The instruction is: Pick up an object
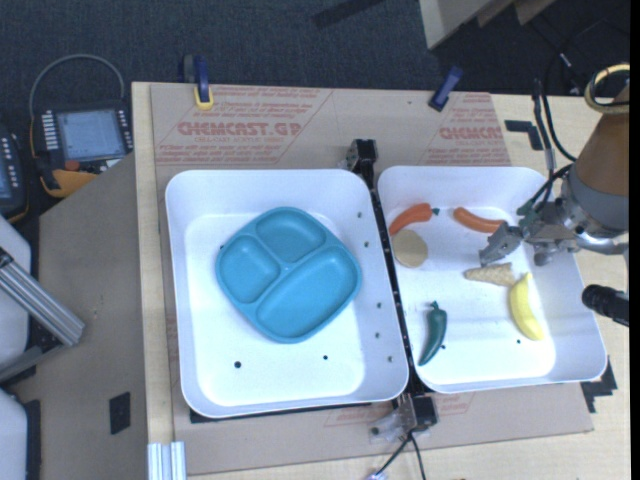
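Left bin (190, 298): shallow white plastic tray on the left half of the bench. Contents: one blue plastic plate with three compartments (288, 272), lying flat about the bin's middle, clear of all four walls.

Right bin (570, 363): matching shallow white tray, its left wall beside the left bin's right wall. Contents, left to right:
- Orange toy carrot with a green tip (410, 216), near the far left corner, lying aslant.
- Round tan disc-shaped piece (411, 250), just beside the carrot's lower end, close to the left wall.
- Dark green toy chilli pepper (434, 332), nearer the front edge, lying lengthwise.
- Orange-red toy sausage (477, 219), near the far edge, about mid-bin.
- Pale beige wedge-shaped piece (491, 274), mid-bin, directly under the gripper.
- Yellow toy banana (525, 308), just right of the wedge, towards the right wall.

Two-finger grey gripper (510, 245): over the right bin's middle, tips low above the wedge's upper edge; jaws spread apart, nothing seen between them. Whether a tip touches the wedge cannot be told.
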`<state>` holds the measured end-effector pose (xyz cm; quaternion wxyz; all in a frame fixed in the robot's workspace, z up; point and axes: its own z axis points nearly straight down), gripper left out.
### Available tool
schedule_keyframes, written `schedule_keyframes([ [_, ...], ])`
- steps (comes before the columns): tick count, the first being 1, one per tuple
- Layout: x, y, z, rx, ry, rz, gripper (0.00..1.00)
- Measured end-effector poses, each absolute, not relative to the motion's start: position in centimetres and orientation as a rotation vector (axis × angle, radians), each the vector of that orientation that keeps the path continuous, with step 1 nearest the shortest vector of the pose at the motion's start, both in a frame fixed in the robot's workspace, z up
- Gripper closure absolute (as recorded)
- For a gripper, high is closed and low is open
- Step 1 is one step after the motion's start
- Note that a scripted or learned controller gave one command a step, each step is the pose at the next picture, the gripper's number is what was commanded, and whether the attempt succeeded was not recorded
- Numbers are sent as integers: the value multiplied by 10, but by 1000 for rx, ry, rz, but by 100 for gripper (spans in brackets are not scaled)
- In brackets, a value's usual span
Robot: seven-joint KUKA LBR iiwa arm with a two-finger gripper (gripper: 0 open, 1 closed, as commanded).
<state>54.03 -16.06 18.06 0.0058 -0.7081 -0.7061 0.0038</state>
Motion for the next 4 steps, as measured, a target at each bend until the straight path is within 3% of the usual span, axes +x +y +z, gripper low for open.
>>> schedule_keyframes([
  [1,544,-160,188,-2221,-2222,0,0],
  [2,548,-158,127,-2218,-2217,4,0],
  [3,553,-160,103,-2235,-2236,-13,0],
  [4,553,-160,111,-2235,-2234,-11,100],
])
